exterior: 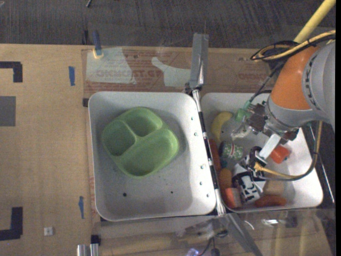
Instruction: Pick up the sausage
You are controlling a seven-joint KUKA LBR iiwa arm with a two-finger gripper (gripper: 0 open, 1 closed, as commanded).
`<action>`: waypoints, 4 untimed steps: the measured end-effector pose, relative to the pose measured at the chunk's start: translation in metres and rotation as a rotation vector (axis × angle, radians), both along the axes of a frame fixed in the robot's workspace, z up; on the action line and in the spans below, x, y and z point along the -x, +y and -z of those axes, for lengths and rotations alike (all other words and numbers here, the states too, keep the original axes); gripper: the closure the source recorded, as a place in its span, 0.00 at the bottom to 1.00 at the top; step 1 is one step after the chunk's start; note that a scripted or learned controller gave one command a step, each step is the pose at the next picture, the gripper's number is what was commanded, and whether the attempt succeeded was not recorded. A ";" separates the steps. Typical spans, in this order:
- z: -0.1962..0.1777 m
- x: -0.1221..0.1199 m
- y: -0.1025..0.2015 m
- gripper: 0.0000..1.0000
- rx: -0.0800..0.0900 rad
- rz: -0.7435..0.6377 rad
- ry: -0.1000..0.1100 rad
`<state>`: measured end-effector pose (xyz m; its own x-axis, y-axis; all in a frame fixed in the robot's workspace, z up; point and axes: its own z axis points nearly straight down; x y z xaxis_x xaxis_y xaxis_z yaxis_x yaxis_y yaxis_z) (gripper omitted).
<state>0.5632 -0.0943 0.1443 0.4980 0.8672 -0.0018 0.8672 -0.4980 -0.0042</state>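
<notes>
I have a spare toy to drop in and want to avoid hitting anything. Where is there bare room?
The left bin has a wide bare strip between the green plate and its lower rim in the view, and a narrower one beside the divider. The right bin is crowded, with a banana, the sausage and more.

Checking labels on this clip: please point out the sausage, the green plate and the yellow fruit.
sausage (270,200), camera view, middle of its length.
green plate (146,153), camera view, floor of its largest compartment.
yellow fruit (220,124), camera view, its visible middle.
</notes>
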 end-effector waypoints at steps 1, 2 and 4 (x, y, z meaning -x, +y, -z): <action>0.057 -0.012 0.003 0.00 -0.001 -0.258 -0.008; 0.057 0.006 0.002 0.00 0.000 -0.201 -0.011; 0.058 -0.055 -0.002 0.00 0.001 -0.364 -0.008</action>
